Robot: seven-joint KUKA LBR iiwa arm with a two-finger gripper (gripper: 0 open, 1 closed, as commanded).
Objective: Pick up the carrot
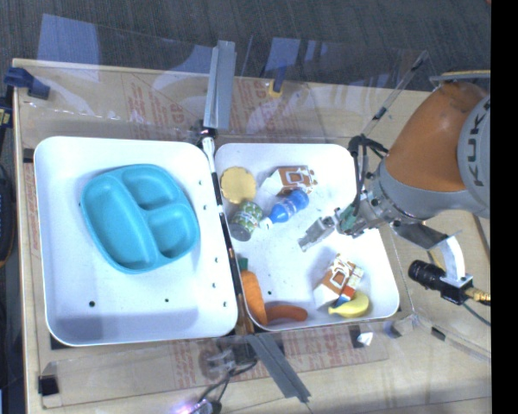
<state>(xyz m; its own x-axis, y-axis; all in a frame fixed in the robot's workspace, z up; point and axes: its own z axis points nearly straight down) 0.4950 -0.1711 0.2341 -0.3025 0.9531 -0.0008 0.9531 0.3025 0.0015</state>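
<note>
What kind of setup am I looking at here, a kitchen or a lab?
Most likely a robot lab bench: two white bins side by side, toy food such as the carrot and banana, clear guard panels, and the arm's gripper.

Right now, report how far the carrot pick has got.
Done: nothing yet; the carrot lies in the right bin, at its lower-left corner beside the sausage. In hand: the gripper hangs over mid-bin, apart from the carrot, carrying nothing. Left: move to it, descend, grasp, lift.
</note>
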